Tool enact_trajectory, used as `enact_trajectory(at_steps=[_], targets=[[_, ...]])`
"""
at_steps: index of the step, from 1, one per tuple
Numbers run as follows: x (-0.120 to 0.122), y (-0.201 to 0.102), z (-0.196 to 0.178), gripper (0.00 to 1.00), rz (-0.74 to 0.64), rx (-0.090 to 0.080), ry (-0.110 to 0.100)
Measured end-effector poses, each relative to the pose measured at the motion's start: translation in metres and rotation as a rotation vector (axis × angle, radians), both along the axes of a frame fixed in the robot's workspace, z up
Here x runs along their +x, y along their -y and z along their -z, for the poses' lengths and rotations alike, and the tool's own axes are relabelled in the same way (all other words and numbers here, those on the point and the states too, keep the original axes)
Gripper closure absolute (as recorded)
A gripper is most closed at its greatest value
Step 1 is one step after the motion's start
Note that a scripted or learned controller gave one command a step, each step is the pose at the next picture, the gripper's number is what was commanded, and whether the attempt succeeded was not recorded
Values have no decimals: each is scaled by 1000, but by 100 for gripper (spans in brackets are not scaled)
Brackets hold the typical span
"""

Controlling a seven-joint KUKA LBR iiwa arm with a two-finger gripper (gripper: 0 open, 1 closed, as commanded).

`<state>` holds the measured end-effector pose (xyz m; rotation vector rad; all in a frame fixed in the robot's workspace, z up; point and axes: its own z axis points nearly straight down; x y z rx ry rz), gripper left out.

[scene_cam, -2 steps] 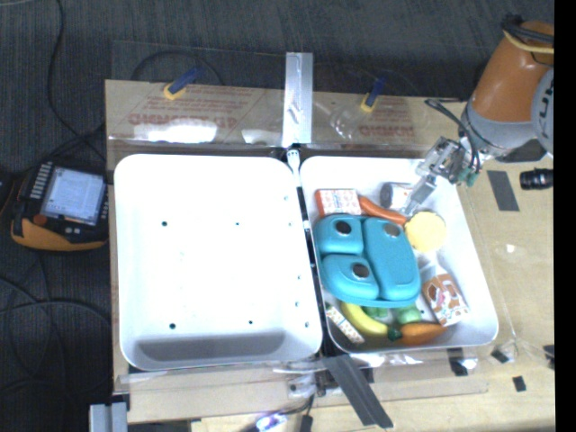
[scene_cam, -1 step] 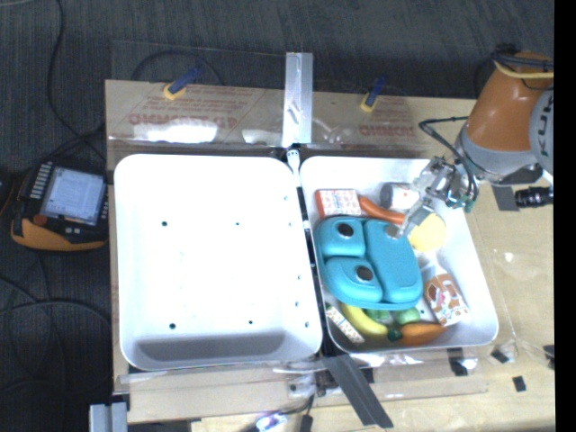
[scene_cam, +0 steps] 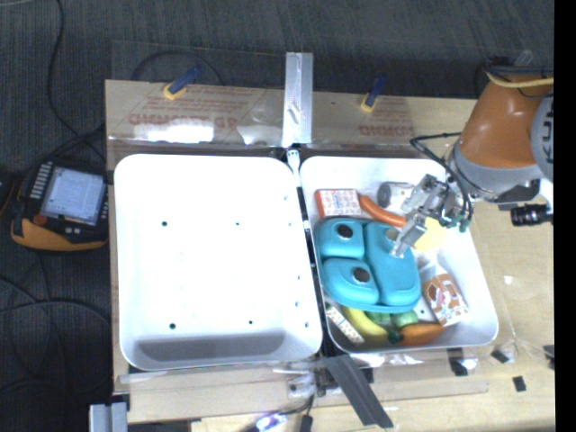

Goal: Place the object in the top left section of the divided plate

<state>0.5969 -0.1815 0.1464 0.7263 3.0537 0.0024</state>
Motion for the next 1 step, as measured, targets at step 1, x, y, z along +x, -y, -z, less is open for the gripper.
enact_trajectory(at_steps=[1], targets=[[-107, 3, 0, 0, -34, -2, -2]])
